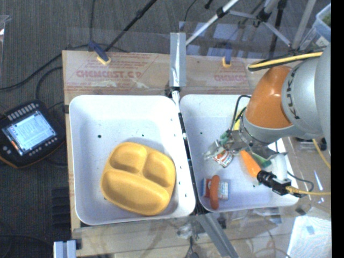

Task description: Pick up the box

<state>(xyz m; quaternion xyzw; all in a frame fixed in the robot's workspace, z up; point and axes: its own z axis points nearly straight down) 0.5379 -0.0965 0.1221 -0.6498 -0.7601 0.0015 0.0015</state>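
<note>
A small flat box (222, 189), white with blue and red print, lies near the front edge of the right bin (200, 123). A red sausage-shaped piece (214, 191) rests across its left part. My gripper (221, 147) hangs low over the middle of the right bin, behind the box and apart from it. Right under the gripper tip is a small white, red and green packet (221, 158). Whether the packet is touched or gripped is not visible.
An orange carrot-like piece (249, 164) lies right of the packet, under the wrist. A large yellow compartment tray (139, 178) fills the front of the left bin (86, 128). A raised rim divides the two bins (183, 138).
</note>
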